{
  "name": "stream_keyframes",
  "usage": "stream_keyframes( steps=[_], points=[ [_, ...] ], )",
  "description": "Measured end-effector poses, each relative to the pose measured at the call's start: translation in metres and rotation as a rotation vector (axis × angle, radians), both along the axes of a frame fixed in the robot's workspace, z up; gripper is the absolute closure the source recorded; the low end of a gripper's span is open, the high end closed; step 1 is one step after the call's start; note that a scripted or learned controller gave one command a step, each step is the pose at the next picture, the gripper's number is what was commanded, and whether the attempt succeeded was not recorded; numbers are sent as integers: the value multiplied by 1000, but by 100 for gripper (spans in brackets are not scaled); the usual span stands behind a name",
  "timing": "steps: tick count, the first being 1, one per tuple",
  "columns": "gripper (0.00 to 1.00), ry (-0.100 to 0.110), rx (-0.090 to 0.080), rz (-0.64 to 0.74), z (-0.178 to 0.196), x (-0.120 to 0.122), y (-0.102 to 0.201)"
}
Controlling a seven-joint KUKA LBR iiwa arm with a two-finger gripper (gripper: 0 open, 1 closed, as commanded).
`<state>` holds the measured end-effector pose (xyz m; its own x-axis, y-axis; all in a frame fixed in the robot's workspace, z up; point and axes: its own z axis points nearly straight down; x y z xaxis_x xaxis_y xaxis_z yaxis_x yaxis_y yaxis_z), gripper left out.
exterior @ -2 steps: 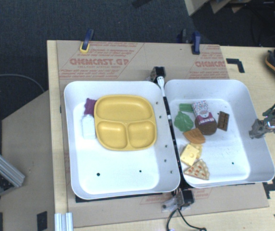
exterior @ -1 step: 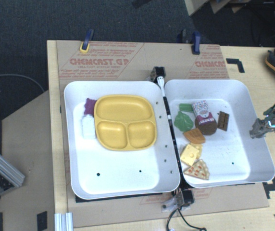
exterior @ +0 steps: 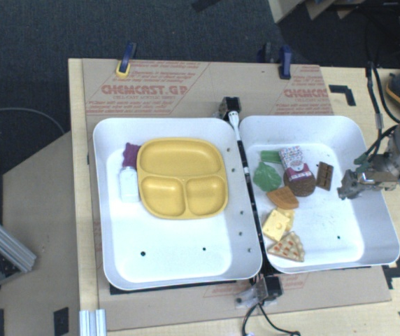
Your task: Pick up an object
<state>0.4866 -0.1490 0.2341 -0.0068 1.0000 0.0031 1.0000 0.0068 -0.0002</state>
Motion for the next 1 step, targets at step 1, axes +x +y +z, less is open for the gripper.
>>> stream_keyframes(
  steps=[1],
  points=[
    [100, 1, 0, 0, -1, 10, 52]
  ],
)
